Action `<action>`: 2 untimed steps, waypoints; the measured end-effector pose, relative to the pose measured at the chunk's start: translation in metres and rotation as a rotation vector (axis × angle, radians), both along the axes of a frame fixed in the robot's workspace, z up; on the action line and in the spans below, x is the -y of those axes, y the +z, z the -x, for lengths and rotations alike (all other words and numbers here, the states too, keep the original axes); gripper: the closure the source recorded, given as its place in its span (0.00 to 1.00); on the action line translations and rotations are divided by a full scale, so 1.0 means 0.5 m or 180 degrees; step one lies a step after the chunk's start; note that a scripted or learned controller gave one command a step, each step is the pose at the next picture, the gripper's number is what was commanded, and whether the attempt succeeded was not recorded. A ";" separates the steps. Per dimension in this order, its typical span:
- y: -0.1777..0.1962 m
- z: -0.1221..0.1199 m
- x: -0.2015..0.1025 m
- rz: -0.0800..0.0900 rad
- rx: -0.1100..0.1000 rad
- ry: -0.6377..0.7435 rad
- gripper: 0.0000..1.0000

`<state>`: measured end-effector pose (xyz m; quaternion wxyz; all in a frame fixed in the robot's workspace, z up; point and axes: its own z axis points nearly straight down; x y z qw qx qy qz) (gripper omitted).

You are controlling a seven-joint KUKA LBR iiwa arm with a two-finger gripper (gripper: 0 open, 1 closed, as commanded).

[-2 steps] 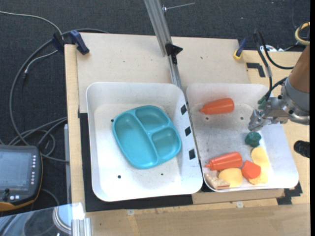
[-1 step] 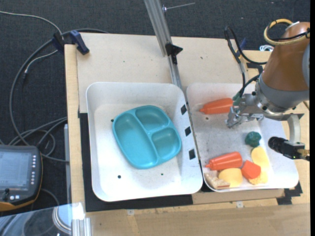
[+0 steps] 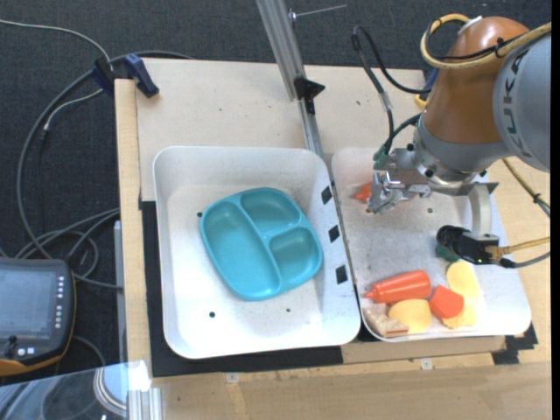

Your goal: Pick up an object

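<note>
Camera view, right of centre: two-finger metal gripper (image 3: 385, 195) of the grey-and-orange arm, low in the upper left corner of the right shallow white plastic bin (image 3: 411, 239), just beside a small orange-red toy piece (image 3: 360, 193), the likely pick target given its closeness; open or closed, impossible to tell from this angle, and nothing visibly gripped. Clustered at the lower edge of that bin, well apart from the gripper and so no obstacle: one orange carrot-shaped plastic toy (image 3: 401, 285), one red-orange plastic chunk (image 3: 446, 303), one yellow rounded plastic lump (image 3: 411, 313), one pale yellow banana-like plastic piece (image 3: 462, 280), one beige wafer-like piece (image 3: 383, 324). Left of centre, left shallow white plastic bin (image 3: 175, 199) with one teal three-compartment plastic plate (image 3: 262, 243), flat and askew. Two bins, seven loose things in all
</note>
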<state>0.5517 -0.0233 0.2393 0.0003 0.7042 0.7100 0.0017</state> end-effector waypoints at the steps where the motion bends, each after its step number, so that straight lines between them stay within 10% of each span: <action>1: 0.008 -0.037 -0.122 -0.0002 0.0000 -0.0001 1.00; 2: 0.019 -0.059 -0.233 -0.0003 -0.0002 -0.0002 1.00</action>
